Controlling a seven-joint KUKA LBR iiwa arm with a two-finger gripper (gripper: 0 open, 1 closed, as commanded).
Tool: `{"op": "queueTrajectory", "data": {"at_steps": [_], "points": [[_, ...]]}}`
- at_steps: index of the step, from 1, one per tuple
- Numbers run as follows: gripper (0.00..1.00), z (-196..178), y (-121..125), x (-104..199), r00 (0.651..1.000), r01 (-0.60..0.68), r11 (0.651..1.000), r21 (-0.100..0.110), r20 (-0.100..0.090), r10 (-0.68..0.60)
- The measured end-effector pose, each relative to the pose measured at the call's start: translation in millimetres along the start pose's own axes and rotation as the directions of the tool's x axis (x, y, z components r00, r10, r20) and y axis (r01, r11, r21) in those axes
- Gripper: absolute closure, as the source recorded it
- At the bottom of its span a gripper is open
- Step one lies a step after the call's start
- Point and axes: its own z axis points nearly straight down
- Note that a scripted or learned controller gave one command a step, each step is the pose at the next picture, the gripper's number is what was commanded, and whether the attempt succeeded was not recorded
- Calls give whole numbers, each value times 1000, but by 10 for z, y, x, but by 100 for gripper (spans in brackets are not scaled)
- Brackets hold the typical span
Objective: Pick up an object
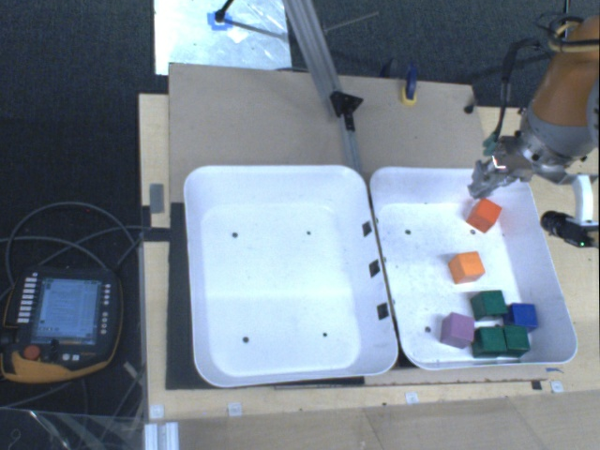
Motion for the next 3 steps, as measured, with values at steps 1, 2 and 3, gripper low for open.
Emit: {"op": "queueTrajectory", "data": {"at_steps": [1,2,3], "points": [[100,-550,24,-4,1000,0,1000,-1,1,0],[100,-617,-175,523,1000,4,1000,6,-4,-4],[100,-637,-225,985,1000,4,1000,6,-3,-4]]}}
